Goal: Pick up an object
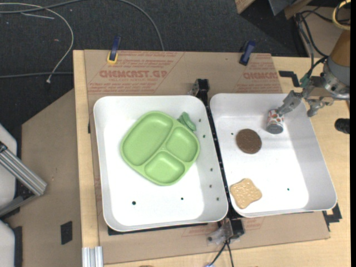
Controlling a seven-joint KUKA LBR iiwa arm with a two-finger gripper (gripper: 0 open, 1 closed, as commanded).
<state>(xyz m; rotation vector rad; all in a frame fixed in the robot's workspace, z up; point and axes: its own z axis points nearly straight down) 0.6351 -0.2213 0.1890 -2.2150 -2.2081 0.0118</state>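
Observation:
In the right bin (311,166) lie a round dark-brown cookie (248,141), a tan square cracker (245,193) near the front edge, and a small red, white and grey object (274,121) toward the back. My gripper (297,110) hangs over the bin's back right part, open, with its fingers spread. Its left fingertip (282,110) sits just above and to the right of the small object, and nothing is between the fingers. The left bin (111,193) holds a green divided plate (159,147) with a small green piece (188,121) at its upper right rim.
The grey arm (336,74) comes in from the upper right over the bench edge. A black clamp (201,87) sits between the bins at the back. Two blue clips (115,48) hold the cardboard's far edge. Bare white floor shows in the right bin's front right.

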